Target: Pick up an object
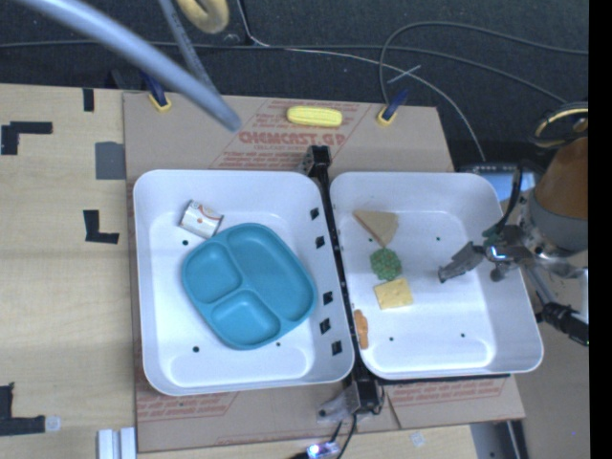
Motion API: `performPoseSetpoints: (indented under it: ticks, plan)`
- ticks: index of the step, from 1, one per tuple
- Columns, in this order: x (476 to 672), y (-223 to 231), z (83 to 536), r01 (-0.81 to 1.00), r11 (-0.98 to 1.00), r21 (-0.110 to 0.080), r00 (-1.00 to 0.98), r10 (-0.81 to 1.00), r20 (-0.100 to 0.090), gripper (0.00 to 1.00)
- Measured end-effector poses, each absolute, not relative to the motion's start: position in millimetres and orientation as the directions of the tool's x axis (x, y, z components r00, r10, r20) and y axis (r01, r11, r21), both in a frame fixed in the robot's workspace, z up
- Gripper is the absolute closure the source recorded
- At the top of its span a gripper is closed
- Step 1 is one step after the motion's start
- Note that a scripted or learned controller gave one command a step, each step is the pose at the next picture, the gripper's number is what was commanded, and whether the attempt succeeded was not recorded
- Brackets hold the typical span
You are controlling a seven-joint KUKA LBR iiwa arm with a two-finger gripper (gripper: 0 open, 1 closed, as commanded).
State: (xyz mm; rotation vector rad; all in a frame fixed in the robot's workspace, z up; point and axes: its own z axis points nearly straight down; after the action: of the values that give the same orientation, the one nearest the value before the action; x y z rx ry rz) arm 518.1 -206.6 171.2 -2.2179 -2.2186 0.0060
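Note:
The right bin (497, 352) holds a tan wedge (379, 226), a small green lump (385, 263), a yellow square block (393, 295) and a thin orange piece (360, 327) against its left wall. My gripper (470, 272) hangs low over the right side of this bin, about 80 px right of the yellow block. It is open, with nothing between its fingers. The orange-banded wrist (564, 182) rises at the right edge. In the left bin (153, 285) lie a blue divided plate (249, 285) and a small white cylinder (201, 219).
A yellow corn-like object (314, 117) lies on the cardboard behind the bins. Black clips (318, 158) join the bins along their shared wall. Cables (430, 75) run across the dark surface at the back. A grey bar (124, 29) crosses the top left.

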Motion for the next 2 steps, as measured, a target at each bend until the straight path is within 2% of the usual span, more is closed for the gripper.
performPoseSetpoints:
  ticks: [1, 2]
  plan:
    - [513.1, -215.5, 114.6, 1.000, 0.000, -0.007, 0.000, 1.000, 0.001, 0.00]
    - [513.5, -215.3, 84.2, 1.000, 0.001, 0.000, -0.001, 1.000, -0.002, 0.00]
